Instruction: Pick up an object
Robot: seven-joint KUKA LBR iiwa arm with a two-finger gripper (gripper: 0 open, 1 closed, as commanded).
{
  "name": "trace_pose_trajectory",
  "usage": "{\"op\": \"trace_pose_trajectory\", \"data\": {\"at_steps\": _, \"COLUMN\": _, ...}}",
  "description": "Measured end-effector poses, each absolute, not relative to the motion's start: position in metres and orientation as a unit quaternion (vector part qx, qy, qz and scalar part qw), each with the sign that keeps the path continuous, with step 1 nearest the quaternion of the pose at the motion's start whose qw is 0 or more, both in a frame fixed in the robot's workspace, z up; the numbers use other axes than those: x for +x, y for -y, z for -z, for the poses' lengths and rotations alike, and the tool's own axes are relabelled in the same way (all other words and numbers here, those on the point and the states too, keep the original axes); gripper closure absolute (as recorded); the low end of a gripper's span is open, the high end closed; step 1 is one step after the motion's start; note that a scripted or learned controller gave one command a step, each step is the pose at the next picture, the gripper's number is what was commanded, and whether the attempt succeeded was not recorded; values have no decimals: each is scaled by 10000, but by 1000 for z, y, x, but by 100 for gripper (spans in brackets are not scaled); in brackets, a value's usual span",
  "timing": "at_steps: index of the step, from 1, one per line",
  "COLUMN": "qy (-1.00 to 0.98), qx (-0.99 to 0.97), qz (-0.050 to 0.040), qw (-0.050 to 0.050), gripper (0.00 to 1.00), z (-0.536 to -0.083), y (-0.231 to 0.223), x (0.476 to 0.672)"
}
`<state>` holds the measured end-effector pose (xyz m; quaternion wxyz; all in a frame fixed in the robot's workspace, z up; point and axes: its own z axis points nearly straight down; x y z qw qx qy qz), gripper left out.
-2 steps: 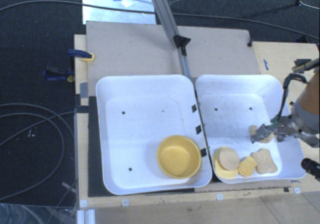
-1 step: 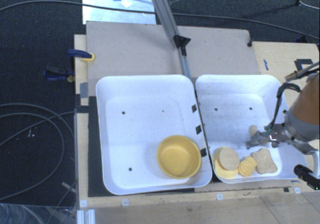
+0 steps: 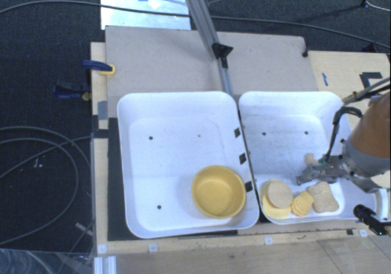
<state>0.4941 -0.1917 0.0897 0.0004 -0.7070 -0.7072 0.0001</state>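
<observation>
While the arm reaches in from the right, we see its end effector [image 3: 313,174] low in the right bin [image 3: 287,108], just above clustered food pieces [image 3: 299,198], likely lining up a grasp, though we cannot tell its grip state.

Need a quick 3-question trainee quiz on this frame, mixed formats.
1. True or false: the yellow bowl sits in the right bin.
2. Multiple choice: where in the right bin are the small tan items grouped? A) far corner B) near edge C) centre
3. Fill in: the end effector hangs over the ____ bin.

Key:
1. False. The bowl is in the left bin.
2. B. They lie along the near edge, close to the divider.
3. Right. It is just above the tan items; the grip state is unclear.
</observation>
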Motion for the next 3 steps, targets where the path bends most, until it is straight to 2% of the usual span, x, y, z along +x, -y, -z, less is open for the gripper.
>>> {"op": "trace_pose_trajectory", "data": {"at_steps": 1, "qy": 7068, "qx": -7074, "qz": 6, "qw": -16, "gripper": 100, "z": -101, "y": 192, "x": 495}}
{"op": "trace_pose_trajectory", "data": {"at_steps": 3, "qy": 7088, "qx": -7054, "qz": 17, "qw": -42, "gripper": 100, "z": -225, "y": 195, "x": 500}}
